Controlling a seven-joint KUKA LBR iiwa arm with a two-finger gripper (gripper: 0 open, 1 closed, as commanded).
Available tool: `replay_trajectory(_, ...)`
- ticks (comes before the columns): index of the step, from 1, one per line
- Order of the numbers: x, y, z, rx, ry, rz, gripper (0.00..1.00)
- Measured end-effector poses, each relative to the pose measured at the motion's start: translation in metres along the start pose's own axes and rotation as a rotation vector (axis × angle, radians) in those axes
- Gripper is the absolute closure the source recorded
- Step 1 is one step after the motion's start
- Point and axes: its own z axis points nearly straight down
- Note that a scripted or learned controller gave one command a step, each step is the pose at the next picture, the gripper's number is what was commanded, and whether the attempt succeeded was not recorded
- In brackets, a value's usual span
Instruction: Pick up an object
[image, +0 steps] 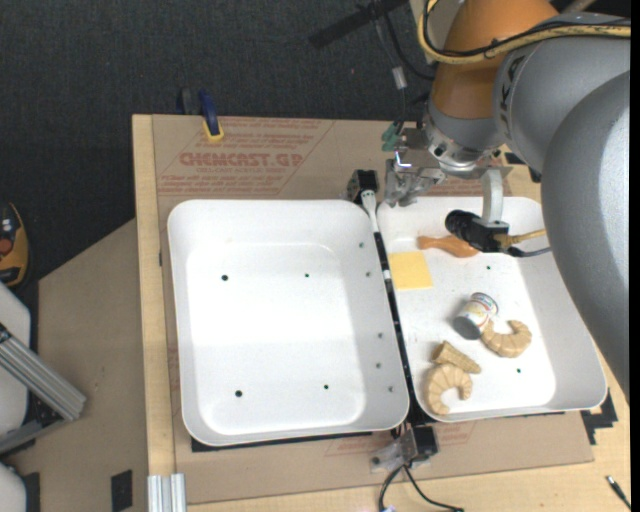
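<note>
My gripper (408, 186) hangs over the far left corner of the right bin (545, 300), close to the wall shared with the left bin. Just in front of it, a flat yellow square (411, 270) lies on the bin floor. An orange carrot-shaped piece (440, 243) lies to the gripper's right, with its far end hidden. Nearer the front are a small can (476, 313) on its side, a pale croissant (506, 339), a second croissant (448, 387) and a small tan pastry piece (457, 356). I see nothing in the gripper.
The left bin (180, 225) stands beside the right one on a brown cardboard sheet (250, 150). The grey arm (580, 150) covers the right bin's far right side. A blue and yellow clamp (209, 115) sits at the cardboard's far edge.
</note>
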Motion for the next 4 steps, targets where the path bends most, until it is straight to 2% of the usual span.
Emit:
replay_trajectory(1,0.067,-0.001,-0.135,-0.005,0.003,-0.001,1.00)
replay_trajectory(2,0.143,-0.060,-0.080,0.021,0.002,-0.001,1.00)
replay_trajectory(3,0.229,-0.084,-0.051,0.018,0.002,-0.002,1.00)
replay_trajectory(4,0.224,-0.081,-0.064,0.013,0.001,0.005,1.00)
